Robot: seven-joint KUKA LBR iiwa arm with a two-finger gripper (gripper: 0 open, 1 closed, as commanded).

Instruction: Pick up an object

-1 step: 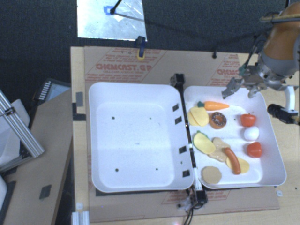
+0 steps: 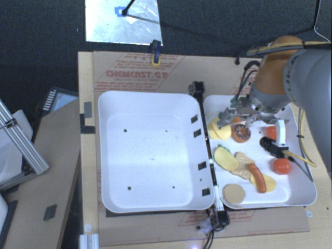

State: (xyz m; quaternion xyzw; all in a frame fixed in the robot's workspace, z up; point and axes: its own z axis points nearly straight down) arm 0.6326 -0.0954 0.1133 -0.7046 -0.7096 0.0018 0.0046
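**A:** How far along is the pick?

**B:** Early, I'd judge. Nothing is lifted. Every object lies on the floor of the shallow white right-hand bin (image 2: 301, 193), and the shallow white left-hand bin (image 2: 150, 154) has nothing to do with the grasp yet. All that looks done is the approach: the grey two-finger gripper (image 2: 234, 117) is low over the far part of the right bin.

**A:** Has it got hold of anything?

**B:** I can't tell. The metal parts at the wrist blur together, and I see nothing clearly lodged in the tool, so I wouldn't call it a grasp.

**A:** What is nearest to it?

**B:** Two things. The pale yellow rounded toy food piece (image 2: 220, 130) sits just beside the gripper, at about seven o'clock from it. The brown ring-shaped toy doughnut (image 2: 240, 134) is just beside it at about five o'clock.

**A:** And the rest?

**B:** Further toward six o'clock: a yellow-green slice (image 2: 226, 160), an orange-red sausage shape (image 2: 257, 178) and a tan round disc (image 2: 234, 193). A small red round piece (image 2: 281, 166) lies at about four o'clock, well apart.

**A:** So what's left?

**B:** Closing on one piece and raising it.
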